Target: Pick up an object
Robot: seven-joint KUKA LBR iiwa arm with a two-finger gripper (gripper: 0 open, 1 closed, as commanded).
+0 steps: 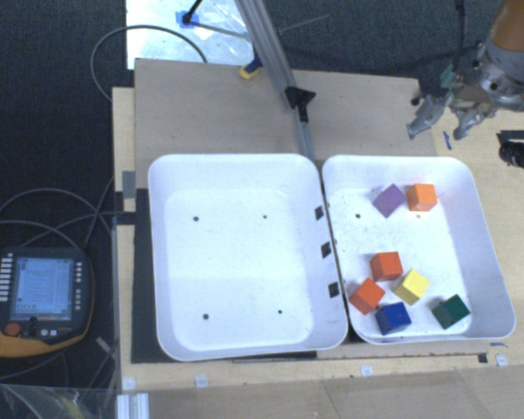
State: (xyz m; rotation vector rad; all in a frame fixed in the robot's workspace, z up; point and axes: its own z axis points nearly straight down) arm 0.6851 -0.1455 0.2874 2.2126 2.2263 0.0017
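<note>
Several coloured blocks lie in the right bin [485,234]. A purple block [388,200] and an orange block [421,196] sit near its far side. Toward the near side are a red-orange block [385,265], another red-orange block [366,296], a yellow block [411,285], a blue block [392,318] and a dark green block [451,311]. My gripper [442,127] hangs above the bench just beyond the right bin's far rim, open, with nothing between its fingers.
The left bin [236,251] lies beside the right one. A grey pole [266,37] slants across the bench behind the bins. A teach pendant [37,299] lies on the floor at the left. A black fitting [517,151] sits at the right edge.
</note>
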